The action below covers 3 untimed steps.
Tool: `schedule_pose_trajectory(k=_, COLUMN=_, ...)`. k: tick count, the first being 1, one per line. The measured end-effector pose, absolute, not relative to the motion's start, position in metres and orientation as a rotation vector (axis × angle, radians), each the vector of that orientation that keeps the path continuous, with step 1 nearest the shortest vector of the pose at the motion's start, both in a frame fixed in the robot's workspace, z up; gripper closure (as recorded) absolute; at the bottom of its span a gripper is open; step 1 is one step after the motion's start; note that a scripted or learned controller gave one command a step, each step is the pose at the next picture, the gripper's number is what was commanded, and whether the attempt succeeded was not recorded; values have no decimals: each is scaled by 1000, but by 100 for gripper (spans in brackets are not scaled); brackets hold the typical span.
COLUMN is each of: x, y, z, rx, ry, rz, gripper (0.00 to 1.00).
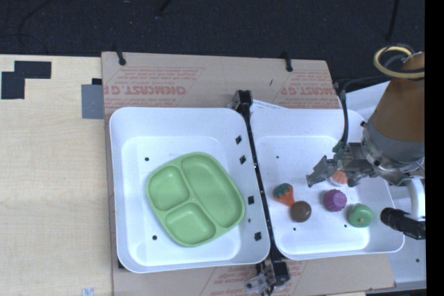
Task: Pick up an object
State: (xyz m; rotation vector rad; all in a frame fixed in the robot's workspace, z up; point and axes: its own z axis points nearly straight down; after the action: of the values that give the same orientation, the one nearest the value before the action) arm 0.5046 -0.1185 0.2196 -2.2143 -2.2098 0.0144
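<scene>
Arm low over the right bin, toy food scattered beneath it.

Nearest the camera, in the right bin [312,246], four small pieces lie in a loose row — a green apple-like piece [359,215] at the right, a purple one [334,200] just left of it, a brown ball [300,211] further left, and an orange carrot-like piece with a green top [283,193] beside the ball. A little farther back the gripper [338,170] hangs just above the bin floor, and a small orange piece [339,177] shows right at its tips; whether the jaws are parted or closed on it cannot be told. The left bin [132,149] holds a green divided plate [195,199] with three compartments, lying flat. Beyond both bins, brown cardboard [208,83] — then dark floor.
</scene>
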Motion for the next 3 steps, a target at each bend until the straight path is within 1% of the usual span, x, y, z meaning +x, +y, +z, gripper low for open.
schedule_pose_trajectory(k=1, x=507, y=-119, z=226, rx=-2219, ry=-2219, rz=3, gripper=0)
schedule_pose_trajectory(k=3, x=505, y=-117, z=138, rx=-2216, ry=-2216, rz=7, gripper=0)
